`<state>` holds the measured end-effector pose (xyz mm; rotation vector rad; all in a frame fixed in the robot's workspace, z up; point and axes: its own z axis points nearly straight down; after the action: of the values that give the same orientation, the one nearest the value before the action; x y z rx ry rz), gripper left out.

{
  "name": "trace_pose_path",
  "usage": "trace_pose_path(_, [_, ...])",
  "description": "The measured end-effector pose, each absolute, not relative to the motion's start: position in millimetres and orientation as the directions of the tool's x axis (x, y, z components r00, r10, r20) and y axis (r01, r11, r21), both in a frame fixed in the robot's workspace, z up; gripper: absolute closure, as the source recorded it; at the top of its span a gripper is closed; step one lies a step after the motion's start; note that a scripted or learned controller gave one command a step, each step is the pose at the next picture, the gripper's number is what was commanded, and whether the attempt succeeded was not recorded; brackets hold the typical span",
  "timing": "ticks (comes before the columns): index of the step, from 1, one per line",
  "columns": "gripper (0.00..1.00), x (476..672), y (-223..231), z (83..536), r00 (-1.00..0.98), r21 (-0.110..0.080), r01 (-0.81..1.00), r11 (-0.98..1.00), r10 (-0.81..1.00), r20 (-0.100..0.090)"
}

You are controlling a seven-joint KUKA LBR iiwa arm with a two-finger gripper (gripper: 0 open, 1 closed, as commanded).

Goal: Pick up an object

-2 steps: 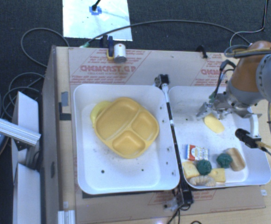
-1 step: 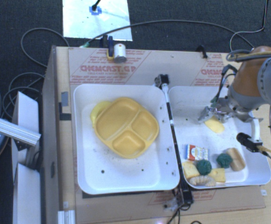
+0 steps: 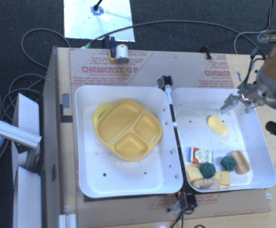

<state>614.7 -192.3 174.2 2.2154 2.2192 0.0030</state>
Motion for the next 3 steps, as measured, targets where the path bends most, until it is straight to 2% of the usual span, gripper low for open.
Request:
trace_pose_path(1, [0.00, 603.7, -163.0, 132.0, -0.004, 0.001, 1.000, 0.004, 1.000, 0.000])
trace_pose_path(2, [0.00, 593.4, -165.4, 84.4, -0.001, 0.001, 1.000, 0.001, 1.000, 0.000])
trace_pose_path(3, [1.00, 594.9, -165.5, 96.1, -0.003, 0.005, 1.000, 0.003, 1.000, -0.001])
